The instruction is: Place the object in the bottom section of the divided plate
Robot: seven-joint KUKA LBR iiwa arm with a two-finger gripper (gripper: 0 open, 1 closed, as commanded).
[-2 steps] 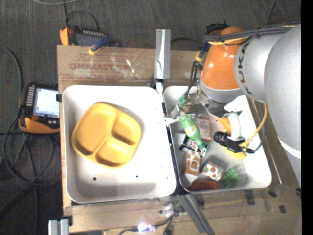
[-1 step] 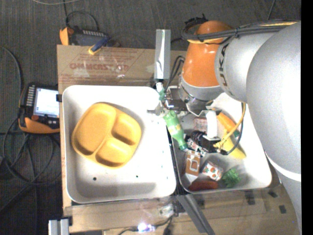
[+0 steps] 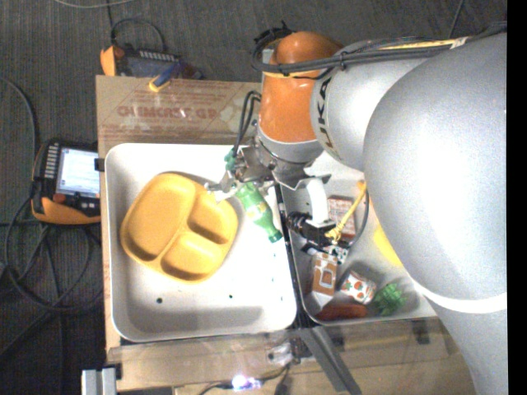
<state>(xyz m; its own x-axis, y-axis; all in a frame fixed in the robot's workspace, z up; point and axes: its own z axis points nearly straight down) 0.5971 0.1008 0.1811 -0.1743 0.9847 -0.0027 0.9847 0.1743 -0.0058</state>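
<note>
A yellow divided plate point(image 3: 179, 226) lies in the left white bin point(image 3: 198, 315), towards its left side. A green bottle point(image 3: 258, 213) hangs slanted just off the plate's right rim, its lower end near the wall between the bins. My gripper point(image 3: 232, 179) is above the plate's upper right edge, shut on the bottle's top end. The grey arm with its orange band point(image 3: 290, 109) covers the area behind it.
The right bin point(image 3: 306, 307) holds several items: a brown carton point(image 3: 325, 279), a red and white pack point(image 3: 359, 288), a green toy point(image 3: 390, 297) and a red piece point(image 3: 342, 311). A cardboard sheet point(image 3: 169, 109) lies behind the left bin.
</note>
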